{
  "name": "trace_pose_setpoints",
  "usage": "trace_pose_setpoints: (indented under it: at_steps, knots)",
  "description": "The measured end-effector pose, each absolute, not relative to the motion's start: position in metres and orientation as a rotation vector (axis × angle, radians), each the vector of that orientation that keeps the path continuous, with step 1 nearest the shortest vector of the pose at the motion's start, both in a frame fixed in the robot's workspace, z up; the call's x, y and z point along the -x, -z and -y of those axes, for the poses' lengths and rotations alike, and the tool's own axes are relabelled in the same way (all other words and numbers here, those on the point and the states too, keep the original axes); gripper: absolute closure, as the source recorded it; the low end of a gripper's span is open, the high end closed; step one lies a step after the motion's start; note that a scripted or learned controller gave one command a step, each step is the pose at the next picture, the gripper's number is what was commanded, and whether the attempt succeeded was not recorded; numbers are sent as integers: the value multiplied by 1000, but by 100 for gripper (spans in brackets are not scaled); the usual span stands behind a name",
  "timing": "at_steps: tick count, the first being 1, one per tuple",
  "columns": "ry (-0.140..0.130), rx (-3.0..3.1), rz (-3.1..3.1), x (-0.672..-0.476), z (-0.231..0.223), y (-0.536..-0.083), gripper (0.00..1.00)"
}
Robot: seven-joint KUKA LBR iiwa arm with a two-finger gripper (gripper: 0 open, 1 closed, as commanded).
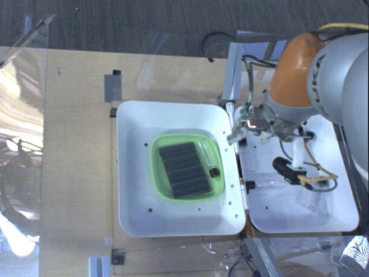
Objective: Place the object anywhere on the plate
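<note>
1. The hand [247,127] hung at the right bin's [323,212] inner edge; I could not tell whether it was open or closed.
2. The dark ribbed block [183,169] lay on the green plate [184,137] in the left bin [132,154], well apart from the hand.
3. A small black piece [214,172] sat on the plate, on the block's hand-facing side.

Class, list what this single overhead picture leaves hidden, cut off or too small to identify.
All in the camera view:
The small black piece on the green plastic plate: too small to identify.
Far part of the right shallow white bin: hidden beneath the grey-and-orange arm.
That arm's base: cut off by the right edge.
</note>
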State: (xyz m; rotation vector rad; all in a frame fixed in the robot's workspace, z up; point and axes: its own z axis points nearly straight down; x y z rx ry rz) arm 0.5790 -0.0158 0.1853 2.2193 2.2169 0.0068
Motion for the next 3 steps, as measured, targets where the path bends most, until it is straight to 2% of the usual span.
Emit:
trace_pose_setpoints:
  at_steps: [1, 2, 3]
  knots:
    - [-6, -2195, -2240, -626, 81, -185, 0]
    - [-6, -2210, -2222, -661, 161, -182, 0]
    - [-8, -2261, -2167, -648, 206, -250, 0]
